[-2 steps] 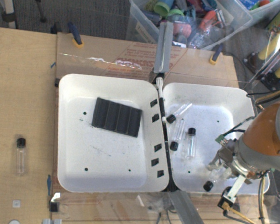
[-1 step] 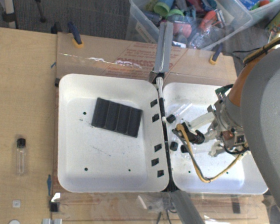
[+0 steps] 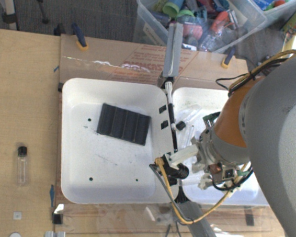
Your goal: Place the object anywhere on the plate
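A black ribbed rectangular plate (image 3: 124, 124) lies flat in the left white bin (image 3: 78, 181), toward its back. My gripper (image 3: 211, 173) hangs low over the right white bin (image 3: 191, 107), near that bin's left wall, under the grey wrist with the orange band. The arm hides most of the right bin. At the arm's left edge a small green object (image 3: 211, 117) peeks out on that bin's floor, behind the gripper and apart from it. Nothing shows between the gripper and the plate.
A metal bar (image 3: 173, 44) runs from the back down along the wall between the bins. A clear tub of coloured toys (image 3: 201, 10) stands behind the bench. A small glass vial (image 3: 22, 163) lies on the wooden bench at the left.
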You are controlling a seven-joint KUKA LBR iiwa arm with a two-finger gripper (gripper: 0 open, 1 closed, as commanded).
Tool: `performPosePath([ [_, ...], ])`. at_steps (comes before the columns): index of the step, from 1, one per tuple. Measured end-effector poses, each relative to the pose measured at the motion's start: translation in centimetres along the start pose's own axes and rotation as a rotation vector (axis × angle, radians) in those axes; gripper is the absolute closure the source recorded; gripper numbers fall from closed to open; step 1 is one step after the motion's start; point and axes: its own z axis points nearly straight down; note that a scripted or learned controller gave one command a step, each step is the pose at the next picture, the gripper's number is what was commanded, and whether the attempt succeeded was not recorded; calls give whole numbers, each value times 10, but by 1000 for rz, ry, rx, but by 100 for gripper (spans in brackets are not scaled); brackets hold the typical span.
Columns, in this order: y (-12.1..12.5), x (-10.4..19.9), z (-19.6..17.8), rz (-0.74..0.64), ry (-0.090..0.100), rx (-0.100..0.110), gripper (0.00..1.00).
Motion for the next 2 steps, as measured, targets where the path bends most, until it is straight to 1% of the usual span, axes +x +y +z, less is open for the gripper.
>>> performPosePath([
  [1, -57, 14, 0, 21, 4, -3, 100],
  [2, -143, 39, 93, -54, 18, 0, 100],
])
